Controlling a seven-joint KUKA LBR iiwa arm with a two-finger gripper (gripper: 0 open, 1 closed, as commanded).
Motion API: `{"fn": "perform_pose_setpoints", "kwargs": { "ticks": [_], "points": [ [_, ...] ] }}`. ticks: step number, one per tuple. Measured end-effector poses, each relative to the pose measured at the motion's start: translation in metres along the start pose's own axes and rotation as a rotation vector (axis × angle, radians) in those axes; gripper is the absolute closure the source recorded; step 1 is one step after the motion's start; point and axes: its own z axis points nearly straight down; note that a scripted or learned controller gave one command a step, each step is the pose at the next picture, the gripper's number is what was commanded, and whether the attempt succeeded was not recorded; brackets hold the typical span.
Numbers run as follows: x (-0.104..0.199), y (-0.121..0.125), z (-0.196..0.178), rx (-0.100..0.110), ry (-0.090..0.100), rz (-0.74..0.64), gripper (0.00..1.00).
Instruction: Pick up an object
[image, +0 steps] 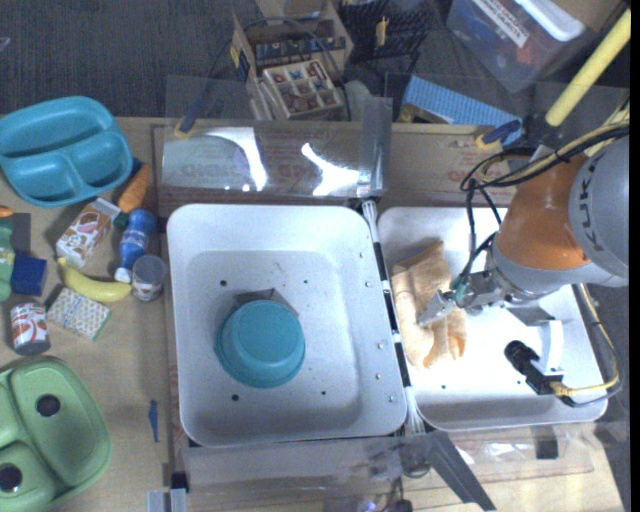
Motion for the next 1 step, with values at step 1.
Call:
{"fn": "perform_pose_setpoints", "kwargs": {
  "ticks": [1],
  "points": [
    [0.0004,0.0021,-0.0113,-0.007,0.0,0.002,1.0]
  ]
}}
